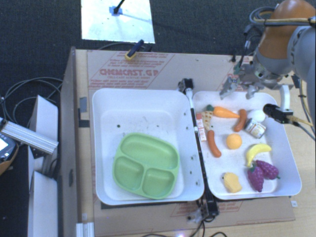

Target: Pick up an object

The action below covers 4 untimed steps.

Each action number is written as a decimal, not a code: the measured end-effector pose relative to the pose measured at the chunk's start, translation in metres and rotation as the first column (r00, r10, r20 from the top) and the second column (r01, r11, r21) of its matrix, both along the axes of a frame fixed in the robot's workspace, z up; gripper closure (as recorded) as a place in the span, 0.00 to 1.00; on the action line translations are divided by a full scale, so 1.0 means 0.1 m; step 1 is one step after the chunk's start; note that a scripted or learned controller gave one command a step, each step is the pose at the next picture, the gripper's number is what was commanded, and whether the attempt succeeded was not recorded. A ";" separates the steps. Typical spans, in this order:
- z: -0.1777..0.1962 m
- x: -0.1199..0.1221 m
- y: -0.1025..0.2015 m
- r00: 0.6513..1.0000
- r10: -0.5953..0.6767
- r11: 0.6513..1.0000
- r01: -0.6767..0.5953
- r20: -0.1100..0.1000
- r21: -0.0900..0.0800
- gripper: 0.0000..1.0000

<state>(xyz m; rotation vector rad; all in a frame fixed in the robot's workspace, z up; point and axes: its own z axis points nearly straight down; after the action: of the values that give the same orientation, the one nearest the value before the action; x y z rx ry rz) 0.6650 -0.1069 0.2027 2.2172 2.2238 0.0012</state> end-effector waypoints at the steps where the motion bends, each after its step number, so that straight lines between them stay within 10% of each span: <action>1: -1.17 -0.43 0.02 1.000 -0.002 1.000 0.002 -0.001 0.000 0.00; 2: -1.19 -0.95 -0.06 1.000 -0.002 1.000 0.002 -0.001 0.000 0.00; 3: -1.07 -0.92 -0.06 1.000 -0.002 1.000 0.002 0.005 0.000 1.00; 4: -1.07 -0.92 -0.06 1.000 -0.002 1.000 0.002 0.005 0.000 0.00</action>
<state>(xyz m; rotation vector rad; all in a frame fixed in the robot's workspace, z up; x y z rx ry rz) 0.5726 -0.1128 0.0960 2.2165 2.2194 0.0072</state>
